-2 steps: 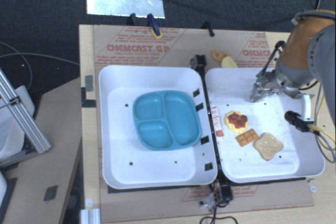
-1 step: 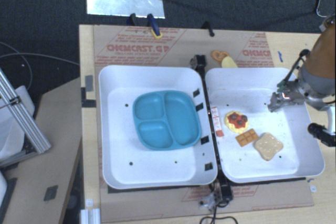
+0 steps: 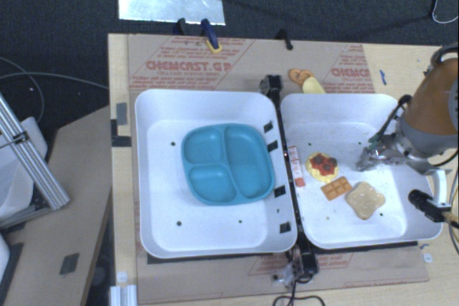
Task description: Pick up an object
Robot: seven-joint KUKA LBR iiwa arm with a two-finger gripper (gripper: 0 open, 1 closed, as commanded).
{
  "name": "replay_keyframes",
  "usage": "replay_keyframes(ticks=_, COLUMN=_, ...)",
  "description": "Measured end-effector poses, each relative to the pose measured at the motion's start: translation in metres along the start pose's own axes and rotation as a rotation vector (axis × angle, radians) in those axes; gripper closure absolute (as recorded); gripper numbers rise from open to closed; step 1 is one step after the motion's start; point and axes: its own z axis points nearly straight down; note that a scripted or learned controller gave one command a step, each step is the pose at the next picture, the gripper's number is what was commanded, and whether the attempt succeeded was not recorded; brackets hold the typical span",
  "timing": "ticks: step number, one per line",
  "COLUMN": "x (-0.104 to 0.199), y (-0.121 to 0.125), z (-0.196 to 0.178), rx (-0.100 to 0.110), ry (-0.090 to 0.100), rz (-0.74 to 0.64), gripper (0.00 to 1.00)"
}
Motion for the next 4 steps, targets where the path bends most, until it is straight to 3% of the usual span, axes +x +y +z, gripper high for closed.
replay_keyframes(ticks=1, x=-0.004, y=-0.035, z=-0.005, rx=-0.01, ry=-0.005, rz=-0.001, gripper=1.0)
replay_keyframes(ticks=2, x=0.063, y=-0.032, z=-0.004, rx=-0.005, ry=-0.007, rz=-0.007, gripper=1.0)
replay_keyframes(ticks=3, x=0.031, y=-0.069, z=-0.005, rx=-0.009, ry=-0.002, rz=-0.001, gripper=1.0)
replay_keyframes(ticks=4, x=0.032, y=-0.07, z=-0.005, rx=-0.01, ry=-0.003, rz=-0.003, gripper=1.0)
